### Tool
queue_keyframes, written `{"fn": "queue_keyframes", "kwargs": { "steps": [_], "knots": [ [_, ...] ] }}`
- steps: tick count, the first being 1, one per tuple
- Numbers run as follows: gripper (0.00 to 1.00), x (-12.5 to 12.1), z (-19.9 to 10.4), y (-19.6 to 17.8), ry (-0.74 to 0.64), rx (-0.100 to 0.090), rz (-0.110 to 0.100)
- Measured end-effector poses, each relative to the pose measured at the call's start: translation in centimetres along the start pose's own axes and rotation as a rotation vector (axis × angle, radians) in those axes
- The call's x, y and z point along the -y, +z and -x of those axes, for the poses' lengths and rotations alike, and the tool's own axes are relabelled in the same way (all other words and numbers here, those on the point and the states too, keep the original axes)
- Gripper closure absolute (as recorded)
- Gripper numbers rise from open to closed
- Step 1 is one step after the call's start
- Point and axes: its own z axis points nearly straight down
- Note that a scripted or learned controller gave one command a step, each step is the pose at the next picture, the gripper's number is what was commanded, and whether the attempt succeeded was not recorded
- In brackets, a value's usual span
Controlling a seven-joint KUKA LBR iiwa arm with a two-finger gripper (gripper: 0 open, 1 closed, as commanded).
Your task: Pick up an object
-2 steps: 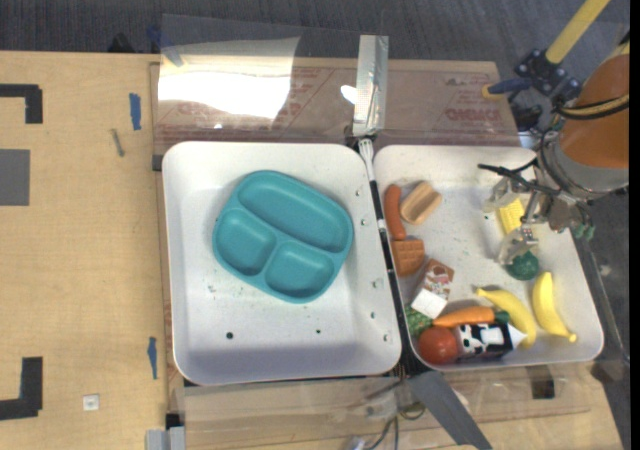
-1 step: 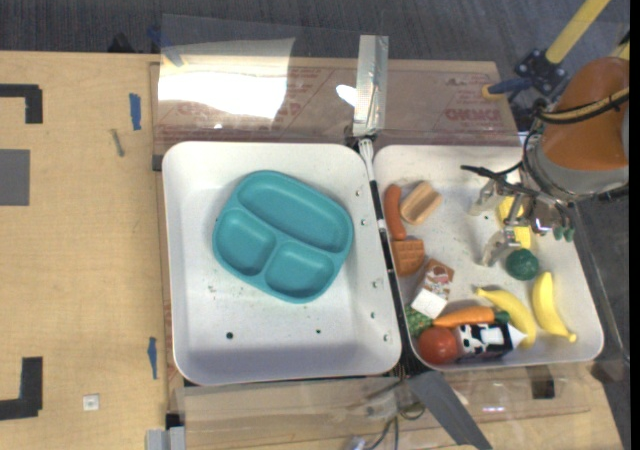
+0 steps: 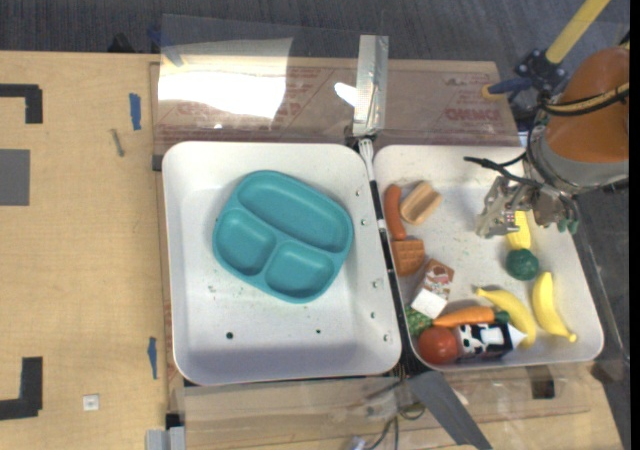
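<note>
- Nearest the camera, at the bottom of the right bin (image 3: 590, 343), lie a red tomato (image 3: 437, 343), a black-and-white cow toy (image 3: 487, 337) and an orange carrot (image 3: 464, 317), all well below the fingers and toward their left.
- Just below the gripper (image 3: 512, 219) sits a dark green ball (image 3: 521, 263); farther below it are two bananas (image 3: 550, 306).
- A small yellow piece (image 3: 519, 228) lies right by the fingertips, touching or nearly so; whether it is between them I cannot tell.
- How far apart the fingers stand is not clear either, as they are blurred against the bin floor.
- Off to the fingers' left are a bun (image 3: 421, 201), a sausage (image 3: 395, 212) and a brown chunk (image 3: 408, 256).
- A teal divided plate (image 3: 283, 234) rests in the left bin (image 3: 190, 318), well apart from the gripper.
- Judged from this, the arm is low over its pick but nothing is visibly lifted; the grasp and the raise seem left to do.
- Red lettering on the clear sheet behind the bins is too faint to read.
</note>
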Motion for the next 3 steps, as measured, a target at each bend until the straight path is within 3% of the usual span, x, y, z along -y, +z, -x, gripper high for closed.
{"fn": "queue_keyframes", "kwargs": {
  "steps": [1, 2, 3],
  "knots": [
    [0.0, 0.0, -0.1, 0.1, 0.0, -0.002, 0.0],
    [1.0, 0.0, 0.2, -1.1, -0.001, 0.007, -0.001],
    [0.0, 0.0, 0.2, -1.0, 0.0, 0.006, -0.001]
  ]
}}
